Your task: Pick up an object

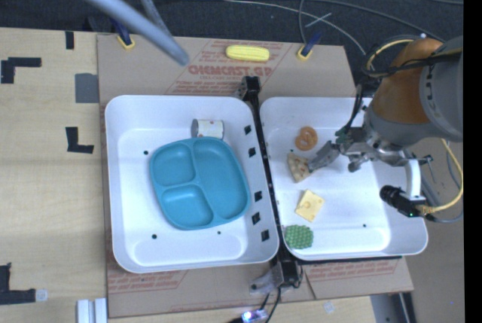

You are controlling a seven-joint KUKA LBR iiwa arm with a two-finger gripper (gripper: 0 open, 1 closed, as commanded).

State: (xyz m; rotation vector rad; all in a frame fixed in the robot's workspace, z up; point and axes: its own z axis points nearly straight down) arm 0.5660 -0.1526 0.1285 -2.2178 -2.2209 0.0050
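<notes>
Camera view: arm enters from right, orange band above wrist, gripper (325,156) low in right bin (399,235), reaching toward tan wedge piece (299,168), likely the target; tip just beside it. Jaw state: cannot tell, too small and blurred. Nothing visibly held. Brown ring (306,138) near, up from wedge; yellow square piece (309,205) and green round piece (299,236) lower, apart. Ring close enough to get nudged. Left bin (124,118) holds blue divided tray (199,183) and small can (207,128). Yellow corn cob (247,53) on cardboard beyond the bins.
</notes>
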